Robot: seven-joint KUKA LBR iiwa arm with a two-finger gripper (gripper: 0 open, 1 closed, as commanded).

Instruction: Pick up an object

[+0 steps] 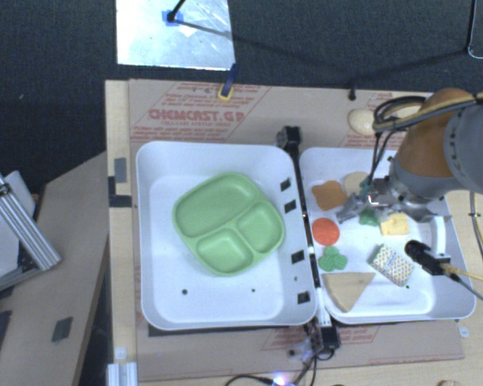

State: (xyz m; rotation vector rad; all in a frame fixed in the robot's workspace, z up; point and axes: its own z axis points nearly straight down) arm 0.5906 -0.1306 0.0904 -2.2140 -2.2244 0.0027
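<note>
Low over the right bin (pixel 435 296) hangs the claw (pixel 369 207), reaching in from the right on the grey arm (pixel 459 147) with its orange band (pixel 423 147); whether it is open or closed I cannot tell, and nothing shows in its grip. Taking the right bin as the landmark, the left bin (pixel 157 240) sits just beside it on the left, touching along a shared edge marked with black clips, and holds a green divided plate (pixel 229 223) lying flat near its middle. Both bins rest on a brown board (pixel 197 115) with red print. Beyond the board, far up and left of the right bin, lies a shiny silver sheet (pixel 173 22). Inside the right bin, a tan wedge (pixel 346 288) lies at the near left corner. A brown toast-like piece (pixel 330 193) lies at the upper left, just left of the claw. A speckled block (pixel 392 264) sits near the middle, toward the front. An orange disc (pixel 326 232) lies by the left wall, with a small green cluster (pixel 332 258) just below it. A yellow cheese-like piece (pixel 394 225) lies just beside the claw, lower right of it.
</note>
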